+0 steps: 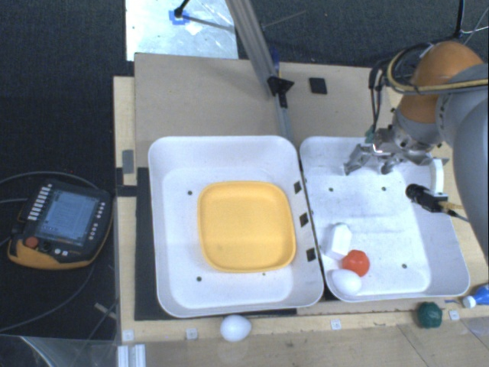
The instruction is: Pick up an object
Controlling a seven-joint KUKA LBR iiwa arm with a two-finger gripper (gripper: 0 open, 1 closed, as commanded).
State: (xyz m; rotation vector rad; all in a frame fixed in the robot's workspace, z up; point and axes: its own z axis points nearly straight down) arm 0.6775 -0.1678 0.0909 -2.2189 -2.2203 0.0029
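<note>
A red ball [355, 263] lies near the front left corner of the right bin [447, 270], with a white block [339, 238] just behind it and a white egg-shaped object [346, 282] touching its front side. The three form a tight cluster against the bin's left wall.

The gripper [372, 159] hangs over the back of the same bin, well apart from the cluster, with its metal fingers [356, 161] spread and nothing between them. Above it rises the grey arm [466, 121], whose orange band [439, 71] shows at the upper right.

The left bin [172, 205] holds a square yellow plate [247, 225] that lies flat near its middle.

In front of the bins, on the bench [199, 90], a second white egg [235, 328] rests just off the left bin's front rim, and a dark green ball [429, 314] sits beyond the right bin's front corner.

To the left of the bench, a control pendant [59, 223] with a lit screen lies on the dark floor. A grey pole [252, 29] slants across the back of the bench.
</note>
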